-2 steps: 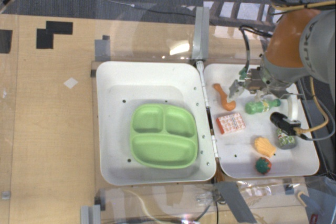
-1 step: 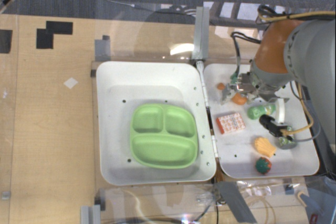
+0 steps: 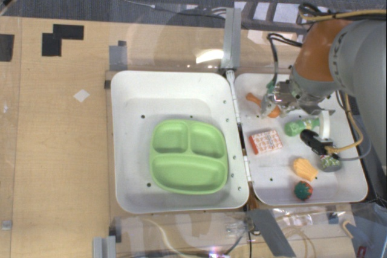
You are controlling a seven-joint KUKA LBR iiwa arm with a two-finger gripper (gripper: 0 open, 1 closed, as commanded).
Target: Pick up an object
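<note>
Grey carpet lies beyond the pale wooden desk [image 3: 54, 130], and on that desk two shallow white bins sit side by side. From where I stand, the left bin [image 3: 124, 130] has a green divided plate [image 3: 188, 157] lying flat in its middle. The right bin [image 3: 357, 187] carries the small stuff, and that is where the arm [image 3: 357, 57] reaches in, its orange band [image 3: 314, 57] above the wrist and the pincer [image 3: 281, 96] low over the bin's far end.

I cannot tell whether the pincer is clenched or released, because the wrist covers it from this angle.

The likeliest target, to my eye, is a small orange piece [image 3: 274, 111]. It lies on the bin floor just beside the pincer, on its near side and a touch toward the left bin. I cannot say whether the two touch, and the piece is too small for me to read a long axis.

An orange stick [image 3: 253, 98] lies a little farther toward the divider, its length running slantwise. A green piece [image 3: 295, 127] lies near the pincer on the near side, and a pink-and-white block [image 3: 266, 142] lies a little farther off. A yellow-orange lump [image 3: 305, 168] and a red-and-green ball [image 3: 303, 190] lie well apart from it, toward the near rim.

The coming move seems to turn on that small offset. The pincer would need a slight shift toward me and the divider to sit squarely over the orange piece.
</note>
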